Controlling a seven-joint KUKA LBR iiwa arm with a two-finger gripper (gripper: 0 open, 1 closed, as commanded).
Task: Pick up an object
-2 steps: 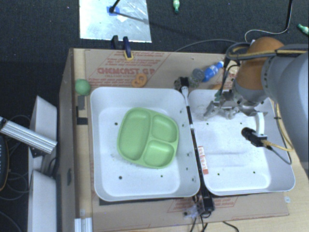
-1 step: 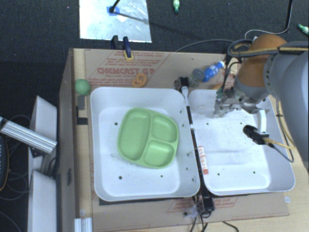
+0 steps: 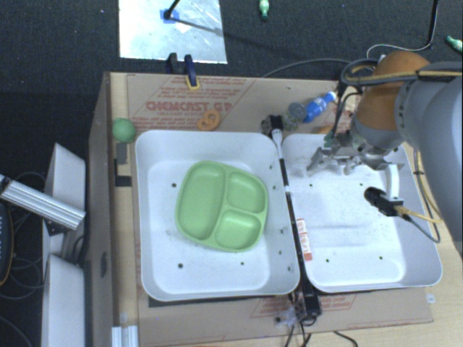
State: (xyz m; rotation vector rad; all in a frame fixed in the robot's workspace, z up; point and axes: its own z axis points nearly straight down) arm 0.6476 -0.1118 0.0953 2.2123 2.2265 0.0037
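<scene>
Camera view: end effector (image 3: 335, 161) low over far end of right bin (image 3: 347, 255), open or closed — can't tell. Likely target — green divided plate (image 3: 221, 206), flat in left bin (image 3: 155, 266), well apart. Best to cross over, pinch a rim or divider ridge, approx. vertical.

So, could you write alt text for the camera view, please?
The grey arm's gripper hangs over the far end of the right white bin. A green divided plate lies in the left bin. A green ball sits outside that bin's far corner.
</scene>
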